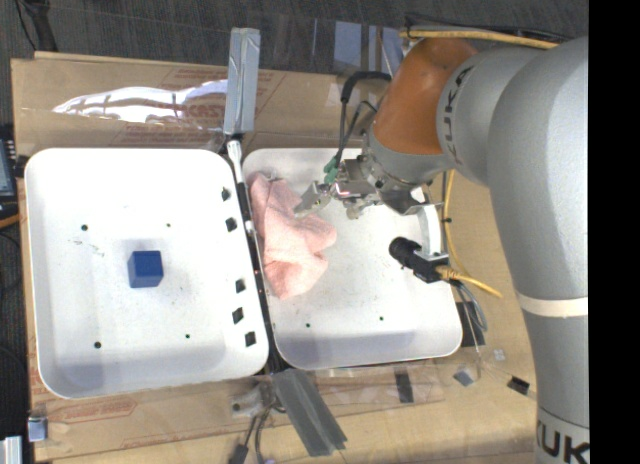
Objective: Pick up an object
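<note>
Arm [500,102] bent over right bin [420,337] | claw [335,192] at pink cloth [290,237] | grip state unclear

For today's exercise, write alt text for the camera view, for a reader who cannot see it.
A grey robot arm reaches from the right, its gripper at the upper edge of a crumpled pink cloth in the right white bin. A blue cube sits in the left white bin.

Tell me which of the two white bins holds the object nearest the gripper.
The right bin: its pink cloth lies just beside the gripper. The left bin holds a blue cube, well away across the divide.
</note>
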Robot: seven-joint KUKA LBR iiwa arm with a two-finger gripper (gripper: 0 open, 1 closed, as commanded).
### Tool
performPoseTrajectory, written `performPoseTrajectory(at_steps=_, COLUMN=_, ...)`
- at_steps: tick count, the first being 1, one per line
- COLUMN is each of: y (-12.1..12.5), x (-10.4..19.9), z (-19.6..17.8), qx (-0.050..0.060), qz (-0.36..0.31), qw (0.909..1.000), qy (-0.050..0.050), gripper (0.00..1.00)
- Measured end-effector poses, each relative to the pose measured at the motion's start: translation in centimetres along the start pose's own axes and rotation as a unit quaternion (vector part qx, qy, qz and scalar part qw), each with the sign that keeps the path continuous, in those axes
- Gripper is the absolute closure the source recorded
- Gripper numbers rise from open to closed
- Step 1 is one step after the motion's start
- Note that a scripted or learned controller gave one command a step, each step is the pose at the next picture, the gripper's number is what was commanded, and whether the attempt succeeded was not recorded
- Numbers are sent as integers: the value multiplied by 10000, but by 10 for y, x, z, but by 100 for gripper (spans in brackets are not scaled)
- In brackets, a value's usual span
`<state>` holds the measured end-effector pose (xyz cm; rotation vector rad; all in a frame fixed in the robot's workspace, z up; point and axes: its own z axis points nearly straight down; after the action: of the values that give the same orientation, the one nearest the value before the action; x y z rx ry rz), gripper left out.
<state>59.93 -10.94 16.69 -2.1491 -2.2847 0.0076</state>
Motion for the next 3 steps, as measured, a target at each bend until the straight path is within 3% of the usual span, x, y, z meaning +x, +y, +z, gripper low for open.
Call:
performPoseTrajectory(at_steps=1, y=-9, x=-44, z=74, qx=-34, qz=-668, qw=9978, qy=0, gripper=0)
performPoseTrajectory(at_steps=2, y=-5, x=-27, z=74, qx=-25, qz=-896, qw=9960, qy=-3, gripper=0)
performPoseTrajectory(at_steps=3, y=-11, x=9, z=74, qx=-31, qz=-1012, qw=9949, qy=-17, gripper=0)
